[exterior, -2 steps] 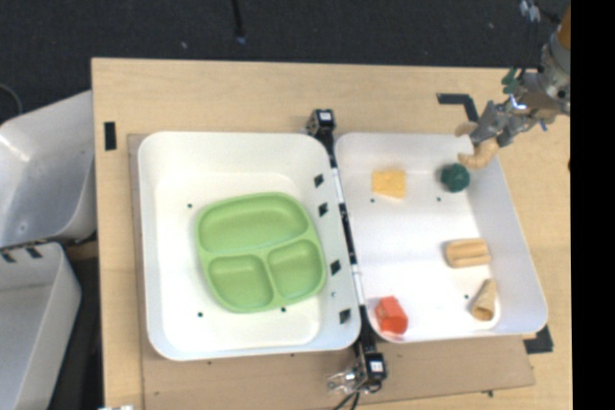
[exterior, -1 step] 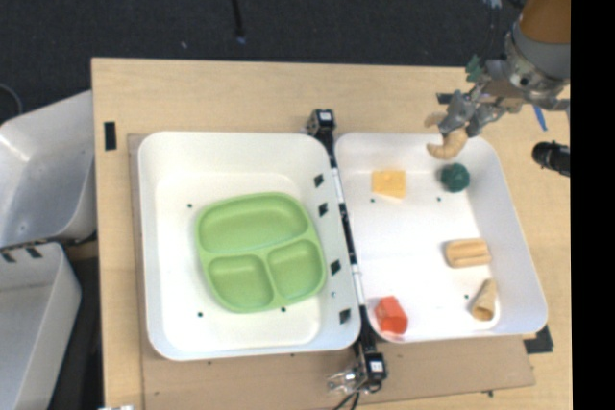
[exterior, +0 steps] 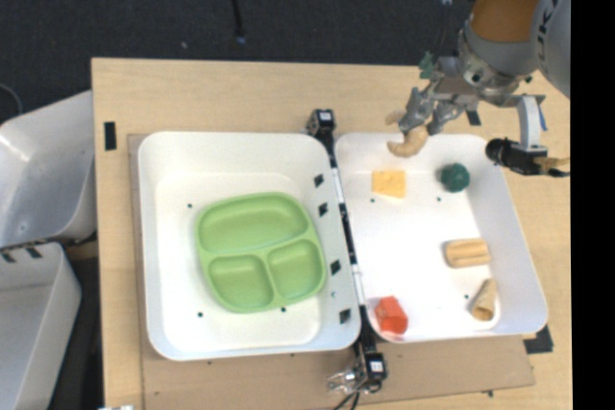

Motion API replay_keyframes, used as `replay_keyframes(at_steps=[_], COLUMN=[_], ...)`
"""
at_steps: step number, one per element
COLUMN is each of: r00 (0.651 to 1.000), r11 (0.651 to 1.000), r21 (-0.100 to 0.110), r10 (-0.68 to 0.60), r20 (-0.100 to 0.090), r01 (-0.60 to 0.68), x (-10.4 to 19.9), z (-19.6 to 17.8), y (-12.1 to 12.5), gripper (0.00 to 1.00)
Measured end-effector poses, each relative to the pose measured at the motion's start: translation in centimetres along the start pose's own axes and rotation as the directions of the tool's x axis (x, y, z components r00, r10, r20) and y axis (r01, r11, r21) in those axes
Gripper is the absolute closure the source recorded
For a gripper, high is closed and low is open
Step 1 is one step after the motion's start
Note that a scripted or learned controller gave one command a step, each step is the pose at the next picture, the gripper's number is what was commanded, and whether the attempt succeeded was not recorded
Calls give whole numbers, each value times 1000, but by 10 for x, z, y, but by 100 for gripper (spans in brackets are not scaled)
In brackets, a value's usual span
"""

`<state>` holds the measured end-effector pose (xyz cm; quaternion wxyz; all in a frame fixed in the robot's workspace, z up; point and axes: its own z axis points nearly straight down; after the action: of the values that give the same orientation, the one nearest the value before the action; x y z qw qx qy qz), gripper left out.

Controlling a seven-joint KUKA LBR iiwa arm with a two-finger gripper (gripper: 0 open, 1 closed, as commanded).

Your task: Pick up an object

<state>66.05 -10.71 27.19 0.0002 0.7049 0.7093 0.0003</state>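
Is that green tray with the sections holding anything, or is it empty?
Empty. The green tray lies flat in the left bin, and all three of its sections show only bare green plastic. The small objects are all in the right bin.

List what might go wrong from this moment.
1. The tan curved piece hangs at the gripper tips; the hold looks shallow, so it may slip out.
2. It sits over the right bin's far rim; if dropped, it might land on the bench outside.
3. The yellow block lies just below, so a fall could knock it.
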Motion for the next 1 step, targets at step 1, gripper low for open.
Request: replay_keyframes(at_steps=[1], r00=[1000], r11=[1000], r21=[1], r10=[0], r20=[-1], r01=[0], x=[55], z=[14], y=[0], gripper=[100])
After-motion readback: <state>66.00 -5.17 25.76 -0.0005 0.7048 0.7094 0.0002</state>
